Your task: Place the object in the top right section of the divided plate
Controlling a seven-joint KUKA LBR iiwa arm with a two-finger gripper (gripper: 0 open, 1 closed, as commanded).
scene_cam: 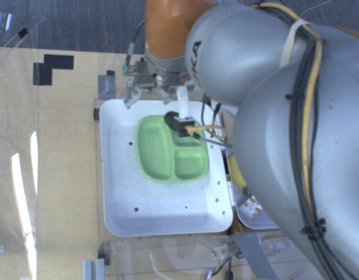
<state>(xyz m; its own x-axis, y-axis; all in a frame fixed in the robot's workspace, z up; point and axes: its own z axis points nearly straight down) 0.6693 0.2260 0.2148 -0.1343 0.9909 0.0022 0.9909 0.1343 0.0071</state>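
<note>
Closest to us the grey arm (296,127) fills the space to the right of the divided plate (162,153), hiding most of what lies on that side. Past its edge, just right of the plate and a little nearer than it, we see a strip of the second bin (245,221) with a yellow thing (239,178) and an orange-and-white thing (251,206) in it. The plate itself, pale green, lies flat in the white bin (118,203), towards that bin's far half and apart from its walls; it has a long section on its left and two smaller ones on its right, and the far right one is partly hidden by the robot's wrist. Just beyond the plate's far edge, over the bin's far rim, hangs the gripper (149,98) under the orange band (171,19); we cannot tell whether it is released or clenched, nor whether it grasps anything, nor which thing here is meant for the plate. Left of the plate the pale bench (51,168) runs on, with black marks (51,66) farther back, and beyond those a dark floor (69,16)
</note>
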